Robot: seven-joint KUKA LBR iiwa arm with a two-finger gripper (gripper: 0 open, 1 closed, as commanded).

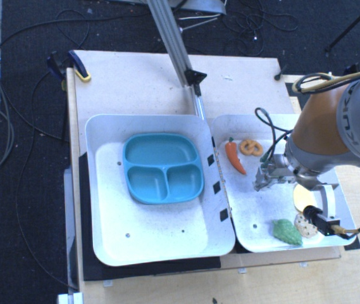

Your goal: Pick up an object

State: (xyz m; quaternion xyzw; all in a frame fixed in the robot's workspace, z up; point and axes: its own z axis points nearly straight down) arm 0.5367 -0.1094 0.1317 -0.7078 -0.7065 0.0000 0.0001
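The claw hangs over bare bin floor beside the toy carrot; its opening cannot be told; a descent here would likely miss.

A blue divided tray lies in the left white bin.

A: Left bin? 
B: Holds blue divided tray. 
A: Right bin? 
B: Orange carrot beside pretzel; green lump near front. 
A: Gripper? 
B: Low over right bin, just right of carrot; nothing seen between.
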